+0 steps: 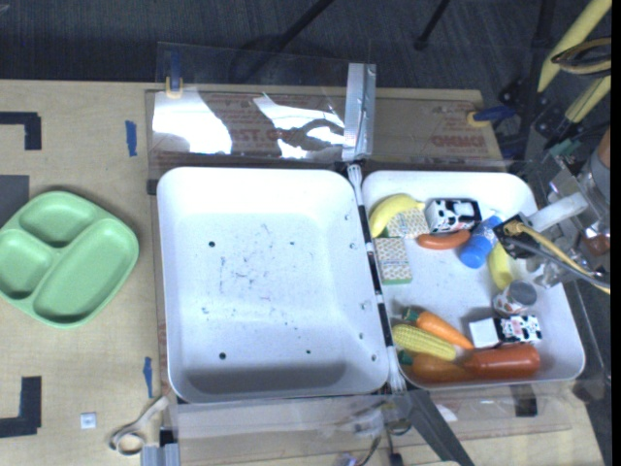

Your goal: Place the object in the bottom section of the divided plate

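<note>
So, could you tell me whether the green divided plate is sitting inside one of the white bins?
No, the green divided plate rests on the wooden bench, left of both bins.

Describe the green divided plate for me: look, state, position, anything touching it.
The green plate is pale green, looks like smooth plastic, with rounded corners and three sections: two small ones on its upper-left side and one long one along its lower-right side. It lies flat and turned at an angle on the wooden bench, left of the left white bin and apart from it. Nothing sits in it or touches it.
</note>
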Robot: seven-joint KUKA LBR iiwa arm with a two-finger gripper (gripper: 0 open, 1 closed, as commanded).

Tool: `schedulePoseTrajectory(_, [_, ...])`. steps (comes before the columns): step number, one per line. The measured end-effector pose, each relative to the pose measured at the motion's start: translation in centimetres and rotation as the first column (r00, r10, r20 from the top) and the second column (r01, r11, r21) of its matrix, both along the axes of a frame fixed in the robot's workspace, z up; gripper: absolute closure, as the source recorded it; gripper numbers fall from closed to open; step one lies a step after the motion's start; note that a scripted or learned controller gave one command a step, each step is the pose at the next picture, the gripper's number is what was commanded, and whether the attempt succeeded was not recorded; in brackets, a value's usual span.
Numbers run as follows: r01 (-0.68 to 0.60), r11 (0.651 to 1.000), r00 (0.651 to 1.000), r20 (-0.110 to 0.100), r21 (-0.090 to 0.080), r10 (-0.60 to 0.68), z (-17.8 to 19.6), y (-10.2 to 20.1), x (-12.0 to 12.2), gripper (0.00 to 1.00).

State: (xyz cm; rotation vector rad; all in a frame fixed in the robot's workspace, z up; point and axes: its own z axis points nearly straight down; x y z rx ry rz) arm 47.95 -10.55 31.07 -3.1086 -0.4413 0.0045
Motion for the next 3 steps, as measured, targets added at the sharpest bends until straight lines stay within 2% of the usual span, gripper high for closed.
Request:
schedulePoseTrajectory(1, [0.0,1.0,1.0,0.0,0.0,0.0,0.0,0.0,0.0,0.0])
schedulePoseTrajectory(2, [0.047,0.999,0.999,0.002,-0.001,-0.047,3.0,-11.2,0.0,0.0])
schedulePoseTrajectory(3, [0.043,0.999,0.999,0.0,-0.001,-0.043,4.0,-11.0,0.1,1.0])
